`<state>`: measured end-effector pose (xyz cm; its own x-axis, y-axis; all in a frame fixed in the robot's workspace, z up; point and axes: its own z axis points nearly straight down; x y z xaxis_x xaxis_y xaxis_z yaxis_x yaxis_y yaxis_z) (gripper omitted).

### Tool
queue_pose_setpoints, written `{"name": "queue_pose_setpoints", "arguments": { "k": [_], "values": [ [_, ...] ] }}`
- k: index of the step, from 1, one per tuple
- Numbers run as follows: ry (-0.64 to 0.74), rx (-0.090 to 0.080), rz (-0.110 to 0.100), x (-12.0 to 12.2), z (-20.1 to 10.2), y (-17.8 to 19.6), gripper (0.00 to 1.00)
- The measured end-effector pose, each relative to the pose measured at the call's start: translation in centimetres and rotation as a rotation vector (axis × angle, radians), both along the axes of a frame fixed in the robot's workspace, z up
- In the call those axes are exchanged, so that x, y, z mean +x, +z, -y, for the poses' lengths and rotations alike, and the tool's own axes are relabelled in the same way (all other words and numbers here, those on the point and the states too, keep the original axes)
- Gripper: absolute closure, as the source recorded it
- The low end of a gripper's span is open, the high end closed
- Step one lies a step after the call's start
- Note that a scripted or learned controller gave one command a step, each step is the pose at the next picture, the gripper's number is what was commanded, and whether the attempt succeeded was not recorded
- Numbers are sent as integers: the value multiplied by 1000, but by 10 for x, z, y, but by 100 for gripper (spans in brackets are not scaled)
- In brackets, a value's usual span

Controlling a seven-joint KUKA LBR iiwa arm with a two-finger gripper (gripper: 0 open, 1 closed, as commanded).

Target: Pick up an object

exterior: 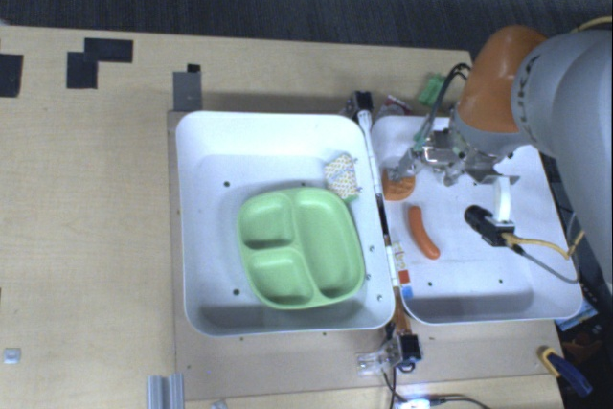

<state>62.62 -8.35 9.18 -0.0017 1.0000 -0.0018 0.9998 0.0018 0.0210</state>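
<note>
— Where's it going, do you reckon?

— Into the right bin (536,292). The jaws (433,160) hang low over its upper left corner, just beside the small orange piece (397,184) by the dividing wall. The orange sausage-shaped toy (423,233) lies a little nearer us, out on the open floor of that bin.

— Has it got hold of anything?

— I honestly can't tell. The wrist hides the tips from up here, so whether the jaws are spread or closed I couldn't say, and I see nothing between them.

— What would make it a clean pick?

— I'd say come straight down with the piece centred between the tips, and keep off the bin wall; that piece sits so near the edge that one tip could catch the rim and skid. The sausage toy looks the easier target, with room all round it. Close across its narrow width, then lift straight up.

— And the arm itself?

— It reaches in from the right, the grey link bulking over the bin's far side, the orange band (498,77) just above the wrist, the wrist pitched down and leftward. The green divided plate (302,249) in the left bin (206,206) sits well apart from all this, with a small patterned scrap (341,173) touching its top corner.
</note>
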Motion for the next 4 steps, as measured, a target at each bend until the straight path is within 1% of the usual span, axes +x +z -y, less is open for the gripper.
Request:
{"name": "queue_pose_setpoints", "arguments": {
  "k": [1,2,3,4],
  "values": [
    [1,1,6,2,-1,13,100],
    [1,2,4,2,-1,12,0],
    [0,1,3,-23,7,0,0],
    [2,4,8,-21,5,13,100]
  ]
}}
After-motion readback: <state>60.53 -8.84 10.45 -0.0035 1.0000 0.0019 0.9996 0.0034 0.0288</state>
